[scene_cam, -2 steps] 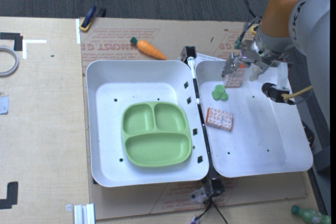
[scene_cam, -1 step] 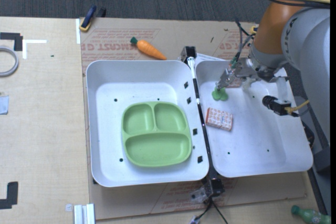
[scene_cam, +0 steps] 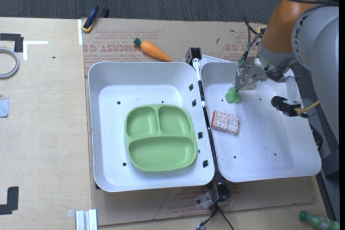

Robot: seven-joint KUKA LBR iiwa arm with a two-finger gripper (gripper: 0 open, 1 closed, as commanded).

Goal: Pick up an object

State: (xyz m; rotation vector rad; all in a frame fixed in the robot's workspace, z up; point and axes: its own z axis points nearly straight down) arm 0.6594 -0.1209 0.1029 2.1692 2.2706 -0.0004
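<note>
My tool (scene_cam: pixel 241 83) hangs over the far end of the right bin (scene_cam: pixel 280 169). I cannot tell its state. Just below its tip, touching or nearly so, lies a small green toy (scene_cam: pixel 233 96), probably light, soft plastic and a little slippery, so I judge a grip across its middle is best. It looks lumpy, with no clear long axis. Nearer the camera from my tool lies a pink patterned block (scene_cam: pixel 225 122), long axis slanting across the bin.
</note>
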